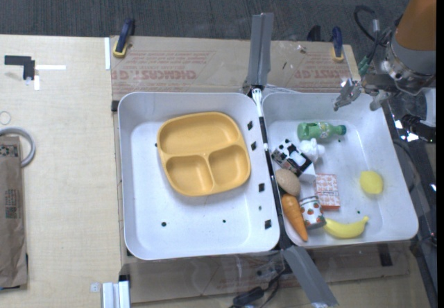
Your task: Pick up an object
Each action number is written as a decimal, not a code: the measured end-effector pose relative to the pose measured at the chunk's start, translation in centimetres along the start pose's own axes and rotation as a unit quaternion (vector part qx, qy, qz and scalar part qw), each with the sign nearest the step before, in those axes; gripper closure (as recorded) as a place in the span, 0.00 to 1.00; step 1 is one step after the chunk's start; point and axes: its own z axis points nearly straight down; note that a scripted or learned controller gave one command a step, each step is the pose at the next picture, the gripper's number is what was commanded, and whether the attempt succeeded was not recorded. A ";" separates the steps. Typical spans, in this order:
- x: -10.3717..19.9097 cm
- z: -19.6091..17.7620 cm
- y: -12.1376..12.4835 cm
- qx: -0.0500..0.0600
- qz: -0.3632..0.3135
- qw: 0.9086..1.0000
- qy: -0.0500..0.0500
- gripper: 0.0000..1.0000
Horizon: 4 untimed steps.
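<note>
Objects crowd the right bin (399,182): a green bottle (320,131) lies on its side near the far wall, and just in front of it sits a black-and-white toy (294,156) with a pale rounded part toward the bottle. Below that a brown, potato-like lump (288,182) touches an orange carrot (295,218), which runs along the bin's left wall toward the near edge. Beside the carrot a small can with red spots (313,211) lies tipped, and a red-and-white carton (327,191) rests just behind it. A yellow banana (346,227) curves along the near wall, and a yellow lemon (372,183) sits apart toward the right side.

The left bin (142,230) holds a yellow three-part plate (203,153), flat and slightly turned.

The gripper (349,95) hangs over the far right corner of the right bin, above the rim, well apart from every object and nothing is between its fingers. How far open they stand cannot be told at this size and angle. The arm (415,36) rises behind it at the right, with its orange band. Both bins rest on the bench (62,161).
</note>
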 end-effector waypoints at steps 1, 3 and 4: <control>-2.3 -5.1 -3.6 -0.001 -0.007 1.000 0.000 0.00; -3.6 11.2 1.0 0.002 -0.153 0.988 0.006 0.00; -3.7 9.6 1.0 -0.002 -0.102 0.995 0.000 0.00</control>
